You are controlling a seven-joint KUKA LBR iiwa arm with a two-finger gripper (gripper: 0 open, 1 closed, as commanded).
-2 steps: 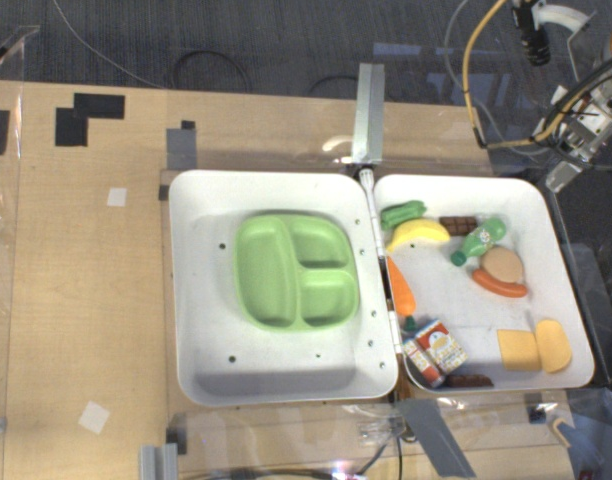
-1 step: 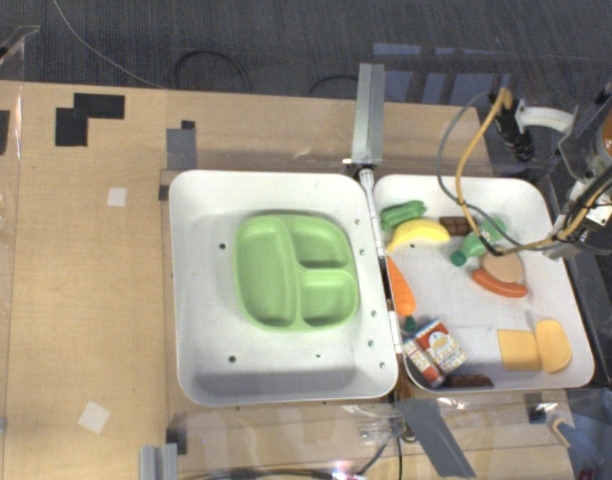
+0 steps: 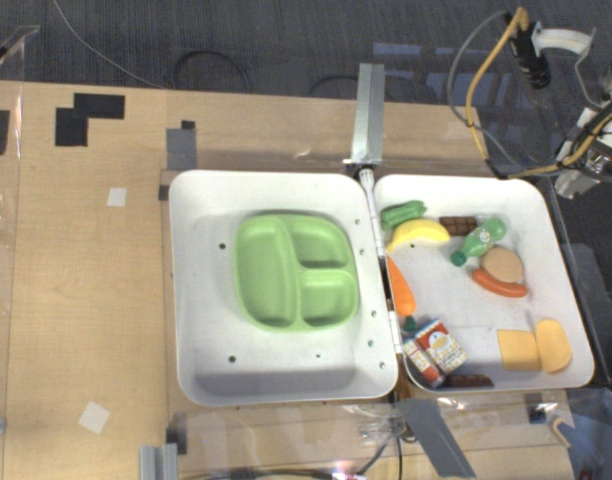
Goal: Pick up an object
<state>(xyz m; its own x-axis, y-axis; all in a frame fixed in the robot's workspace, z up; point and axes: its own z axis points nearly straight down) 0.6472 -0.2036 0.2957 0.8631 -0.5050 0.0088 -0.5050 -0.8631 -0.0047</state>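
The right bin (image 3: pixel 546 268) holds several toy foods. A green pickle (image 3: pixel 403 212) and a yellow banana (image 3: pixel 417 233) lie at its far left corner, with a brown chocolate bar (image 3: pixel 457 225) and a green bottle (image 3: pixel 478 241) beside them. A tan round bun (image 3: pixel 503 264) rests against a red sausage (image 3: pixel 500 285). An orange carrot (image 3: pixel 401 289) lies along the left wall. A small printed carton (image 3: pixel 435 351) sits near the front. A yellow cheese block (image 3: pixel 518 349) and an orange roll (image 3: pixel 553 344) sit at the front right.
The left bin (image 3: pixel 201 298) holds a green divided plate (image 3: pixel 294 271). A metal divider post (image 3: pixel 369 118) stands between the bins at the back. Cables and fittings (image 3: pixel 576 148) hang at the upper right, beyond the right bin's far corner.
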